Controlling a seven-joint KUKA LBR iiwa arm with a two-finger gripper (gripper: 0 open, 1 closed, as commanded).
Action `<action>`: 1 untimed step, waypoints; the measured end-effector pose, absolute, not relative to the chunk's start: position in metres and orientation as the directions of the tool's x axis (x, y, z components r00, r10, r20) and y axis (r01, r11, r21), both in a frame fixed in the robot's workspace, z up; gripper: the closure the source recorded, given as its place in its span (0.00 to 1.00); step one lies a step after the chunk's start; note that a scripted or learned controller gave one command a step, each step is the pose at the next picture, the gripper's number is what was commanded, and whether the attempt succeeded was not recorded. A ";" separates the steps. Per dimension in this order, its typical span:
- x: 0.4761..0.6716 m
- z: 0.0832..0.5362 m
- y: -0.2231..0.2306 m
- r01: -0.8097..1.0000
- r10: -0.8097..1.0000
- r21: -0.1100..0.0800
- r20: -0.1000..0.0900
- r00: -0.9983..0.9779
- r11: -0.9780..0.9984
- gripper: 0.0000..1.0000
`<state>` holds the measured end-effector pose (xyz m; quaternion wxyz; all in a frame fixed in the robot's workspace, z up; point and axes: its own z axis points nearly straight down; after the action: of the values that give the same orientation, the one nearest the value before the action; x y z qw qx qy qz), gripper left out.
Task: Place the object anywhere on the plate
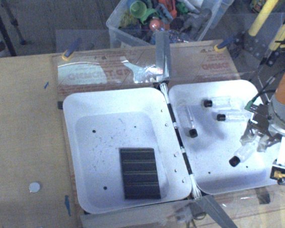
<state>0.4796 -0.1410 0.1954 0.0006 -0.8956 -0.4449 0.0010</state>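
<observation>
We see four clear vials with black caps in right bin (225,175); nearest vial (242,154) lies tilted just beside end effector (259,141), cap toward bin centre. We cannot tell end effector state, nor whether vial is held. We judge vial light, rigid, slick, prone to roll; best taken across mid-body, not cap. Dark ribbed plate (139,173) lies flat in left bin (84,142), well apart. Raised rims meet between bins: lift over needed. Open floor around plate; other vials (217,101) clear of path.

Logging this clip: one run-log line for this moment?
plate: left bin | tubes: four, right bin | pincer: at front tube | placed: no
</observation>
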 end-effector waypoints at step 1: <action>0.480 0.184 -0.050 0.545 0.545 -0.005 -0.002 0.838 -0.838 1.00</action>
<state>0.4795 -0.0495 0.1837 0.0020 -0.9587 -0.2843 0.0018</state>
